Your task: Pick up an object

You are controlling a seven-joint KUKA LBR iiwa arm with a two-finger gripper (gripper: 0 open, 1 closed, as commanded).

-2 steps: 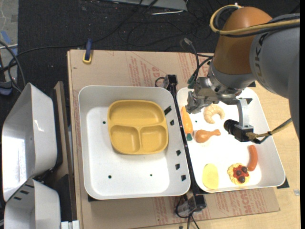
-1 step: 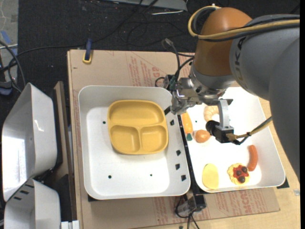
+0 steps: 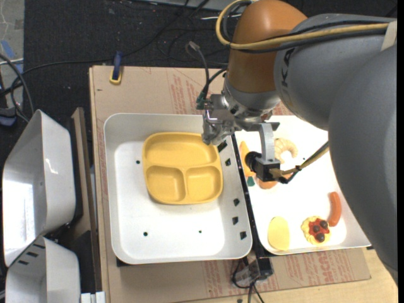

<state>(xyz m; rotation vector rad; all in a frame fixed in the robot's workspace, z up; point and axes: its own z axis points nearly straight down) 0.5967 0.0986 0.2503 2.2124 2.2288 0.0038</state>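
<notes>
A yellow three-compartment plate [image 3: 183,169] lies in the left bin [image 3: 123,232], toward its back. My gripper [image 3: 213,134] hangs over the plate's back right corner, close to the wall between the two bins. Whether it touches the plate is unclear, and I see nothing held in it. In the right bin [image 3: 303,191] lie a red sausage [image 3: 334,208], a small yellow pizza piece with dark toppings [image 3: 315,228], a pale yellow oval piece [image 3: 278,232], a pale curled pastry shape [image 3: 285,148] and an orange piece [image 3: 268,184] partly hidden under the wrist.
The big grey arm covers the back right part of the right bin. White containers [image 3: 38,182] stand off the bench to the left. A yellow-handled tool [image 3: 115,74] lies at the cardboard's back left corner. Cables trail behind the bench.
</notes>
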